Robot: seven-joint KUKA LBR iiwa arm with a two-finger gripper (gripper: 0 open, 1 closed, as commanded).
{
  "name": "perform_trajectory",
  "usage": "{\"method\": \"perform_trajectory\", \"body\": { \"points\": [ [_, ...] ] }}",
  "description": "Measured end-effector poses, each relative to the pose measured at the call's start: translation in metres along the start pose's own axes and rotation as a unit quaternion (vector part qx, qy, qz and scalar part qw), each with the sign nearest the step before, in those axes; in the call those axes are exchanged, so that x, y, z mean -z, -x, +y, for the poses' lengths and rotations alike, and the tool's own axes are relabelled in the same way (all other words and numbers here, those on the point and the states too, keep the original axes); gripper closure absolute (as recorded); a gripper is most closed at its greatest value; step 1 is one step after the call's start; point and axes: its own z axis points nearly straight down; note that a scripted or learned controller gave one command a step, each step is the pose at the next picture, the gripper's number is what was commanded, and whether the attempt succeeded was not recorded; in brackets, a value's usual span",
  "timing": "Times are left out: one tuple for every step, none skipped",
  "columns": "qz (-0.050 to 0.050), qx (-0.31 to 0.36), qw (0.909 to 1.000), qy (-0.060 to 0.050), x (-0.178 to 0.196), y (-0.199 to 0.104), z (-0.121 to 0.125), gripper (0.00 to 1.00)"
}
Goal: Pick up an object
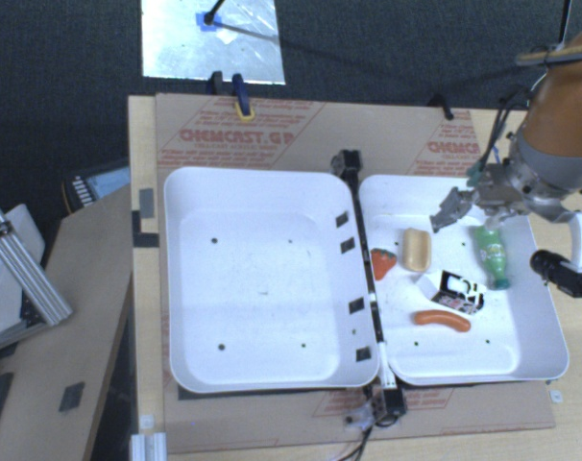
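Hand (pixel 461 205) released above right bin (pixel 531 358), near far rim, beside green bottle (pixel 491 254).

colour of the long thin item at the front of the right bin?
Orange-red sausage, in the camera view.

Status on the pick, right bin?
Gripper above right bin, nothing between fingers. Green bottle, tan block, orange sausage lying loose. Nothing blocking them.
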Motion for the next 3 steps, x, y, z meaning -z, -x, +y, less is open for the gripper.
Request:
{"method": "perform_trajectory", "body": {
  "points": [
    [0.000,-0.001,1.0000,-0.005,-0.137,0.011,-0.002,0.00],
    [-0.001,0.001,1.0000,0.006,-0.034,0.004,0.037,0.00],
    [-0.002,0.001,0.9999,0.010,-0.156,0.010,-0.020,0.00]
  ]
}}
